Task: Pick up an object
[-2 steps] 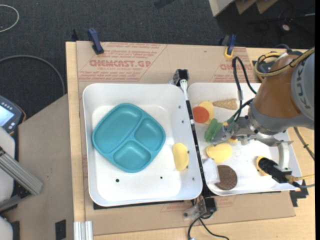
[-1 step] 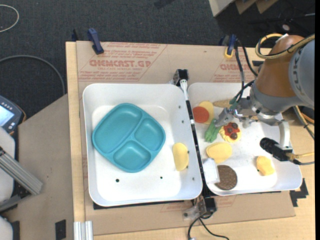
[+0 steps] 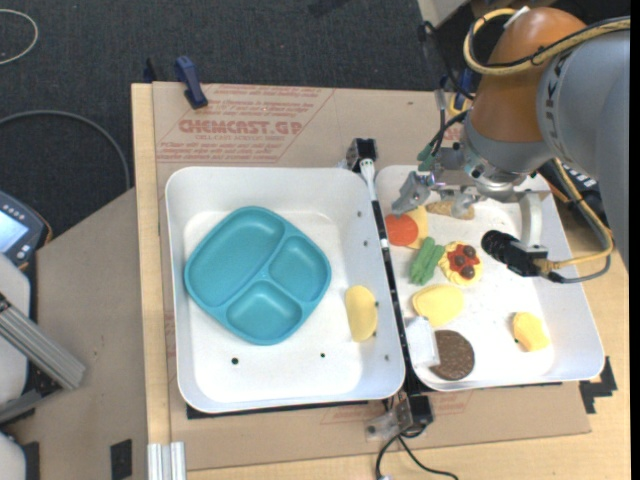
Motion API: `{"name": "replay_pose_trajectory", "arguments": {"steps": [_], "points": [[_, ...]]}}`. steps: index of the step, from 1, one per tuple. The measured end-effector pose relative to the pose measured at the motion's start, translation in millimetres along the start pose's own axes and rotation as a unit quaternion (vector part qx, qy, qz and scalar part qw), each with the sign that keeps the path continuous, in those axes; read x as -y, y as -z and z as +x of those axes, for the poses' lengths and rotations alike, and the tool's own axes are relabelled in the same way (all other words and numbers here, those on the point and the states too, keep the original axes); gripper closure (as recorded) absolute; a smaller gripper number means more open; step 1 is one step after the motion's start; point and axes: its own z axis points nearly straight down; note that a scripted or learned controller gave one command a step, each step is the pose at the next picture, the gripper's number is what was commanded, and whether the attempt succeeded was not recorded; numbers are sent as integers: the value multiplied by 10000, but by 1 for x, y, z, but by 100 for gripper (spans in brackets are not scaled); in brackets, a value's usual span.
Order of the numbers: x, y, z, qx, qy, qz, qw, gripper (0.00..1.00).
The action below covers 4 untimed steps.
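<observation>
My gripper (image 3: 434, 200) hangs over the far left part of the right bin (image 3: 570, 313), its two grey fingers spread apart and open. A small tan piece (image 3: 441, 207) lies on the bin floor between and below the fingertips; I cannot tell if they touch it. Just in front of the gripper sit an orange-red tomato (image 3: 402, 230), a green pod (image 3: 427, 260) and a yellow round with red dots (image 3: 462, 263). Nearer the front lie a yellow slice (image 3: 438, 303), a brown disc (image 3: 452, 354) and a yellow chunk (image 3: 529, 331).
The left bin (image 3: 200, 193) holds a teal divided plate (image 3: 258, 273) and a yellow lemon-like piece (image 3: 361, 311) by its right wall. A black clip (image 3: 361, 153) sits at the far end of the divider between the bins. A blue clamp (image 3: 190, 80) rests on the board's far edge.
</observation>
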Motion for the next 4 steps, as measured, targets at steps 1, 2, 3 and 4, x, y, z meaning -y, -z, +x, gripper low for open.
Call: {"name": "replay_pose_trajectory", "arguments": {"steps": [1, 2, 3, 4], "points": [[80, 59, 19, -4, -31, 44, 10000, 0], [65, 38, 102, -7, 4, 51, 10000, 0], [130, 118, 185, -22, 22, 15, 10000, 0], [119, -59, 152, 32, -66, 124, 9999, 0]]}}
